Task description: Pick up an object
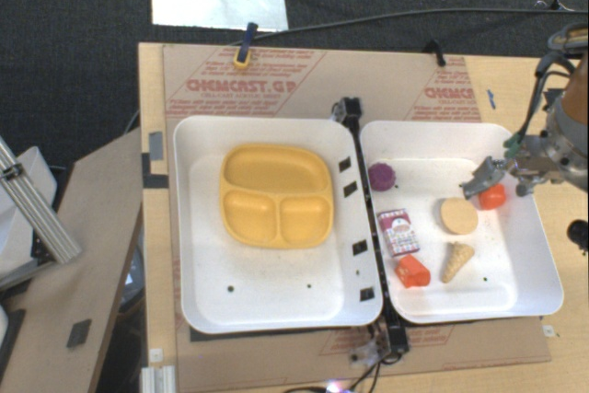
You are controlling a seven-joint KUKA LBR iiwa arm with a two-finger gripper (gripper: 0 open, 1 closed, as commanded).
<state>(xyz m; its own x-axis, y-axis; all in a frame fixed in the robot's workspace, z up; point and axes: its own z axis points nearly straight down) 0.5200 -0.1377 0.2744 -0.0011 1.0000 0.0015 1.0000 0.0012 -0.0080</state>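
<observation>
the gripper hangs over the right bin, fingers too unclear to call, just above a red object beside the tan disc.

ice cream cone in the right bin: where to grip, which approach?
Grip the ice cream cone across its wide upper end, coming straight down from above. It lies flat on the floor of the right bin, wide end up-right, tip down-left, so closing across the taper risks slipping. The red block sits to its left and the round cracker above; the wide end looks clear enough.
</observation>
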